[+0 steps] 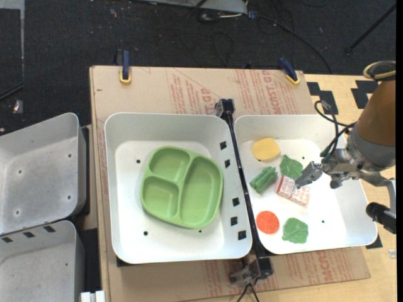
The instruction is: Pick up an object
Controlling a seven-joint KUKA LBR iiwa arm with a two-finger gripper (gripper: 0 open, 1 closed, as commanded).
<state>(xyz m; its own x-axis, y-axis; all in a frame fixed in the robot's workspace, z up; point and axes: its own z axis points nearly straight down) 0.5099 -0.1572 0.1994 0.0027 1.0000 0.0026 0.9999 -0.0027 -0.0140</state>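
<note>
At right of centre in the frame, the pincer (306,177) hung just over a small red-and-white packet (293,190) in the right bin (352,228); whether it was clenched I cannot tell. The packet looked light and crushable, best taken across its short sides.

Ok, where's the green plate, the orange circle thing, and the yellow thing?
green plate (182,187), camera view, on the ridge between its compartments, in the left bin.
orange circle thing (268,222), camera view, on the middle of its flat top.
yellow thing (266,148), camera view, on the middle of its top.
</note>
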